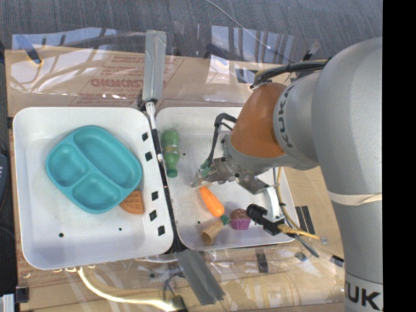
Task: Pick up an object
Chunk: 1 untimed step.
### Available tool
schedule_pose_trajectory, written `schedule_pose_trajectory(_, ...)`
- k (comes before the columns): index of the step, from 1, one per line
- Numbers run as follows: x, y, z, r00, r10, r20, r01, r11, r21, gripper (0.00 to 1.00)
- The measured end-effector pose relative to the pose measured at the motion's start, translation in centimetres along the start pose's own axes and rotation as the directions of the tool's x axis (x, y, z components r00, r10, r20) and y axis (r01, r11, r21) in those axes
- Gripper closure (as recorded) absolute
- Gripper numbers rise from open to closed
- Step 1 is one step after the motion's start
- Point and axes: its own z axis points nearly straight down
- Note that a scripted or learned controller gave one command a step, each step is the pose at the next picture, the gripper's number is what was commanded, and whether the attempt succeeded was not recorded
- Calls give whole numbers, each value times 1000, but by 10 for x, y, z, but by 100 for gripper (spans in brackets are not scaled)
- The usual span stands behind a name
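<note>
Worktop bears two white bins; the right bin (188, 236) holds a carrot (211, 201), just below the hand (207, 173) (finger state cannot be told). Carrot looks light, rigid, smooth plastic; judged best gripped across its thicker middle.

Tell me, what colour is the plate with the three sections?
Teal blue. The plate shows clearly in the camera view, lying in the left bin.

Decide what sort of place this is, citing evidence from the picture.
Probably a robotics lab's grasping test bench: a KUKA arm reaches over taped-down white bins holding toy food such as a carrot and cupcake.
</note>
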Motion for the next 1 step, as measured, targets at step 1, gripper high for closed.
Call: schedule_pose_trajectory(1, 64, 21, -94, 995, -100, 2, 100, 995, -10, 100)
